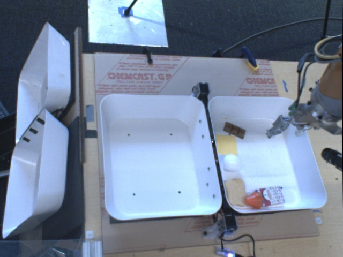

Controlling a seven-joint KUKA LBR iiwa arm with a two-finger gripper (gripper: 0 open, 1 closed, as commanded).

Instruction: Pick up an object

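Dark carpet [214,9] surrounds the wooden bench [321,224]. A metal plate [126,15] lies on the floor beyond; cables [278,31] cross it.

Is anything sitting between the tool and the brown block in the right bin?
Nothing visible does. The tool hangs over the right bin, and bare white floor lies between it and the brown block. The yellow card and white ball sit off that line.

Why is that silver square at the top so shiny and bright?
In the camera view, the flat silver metal sheet catches overhead light and glares pale; the two shallow white plastic bins also look washed out, with soft shadows along their walls. The small white ball almost blends into the bin floor.
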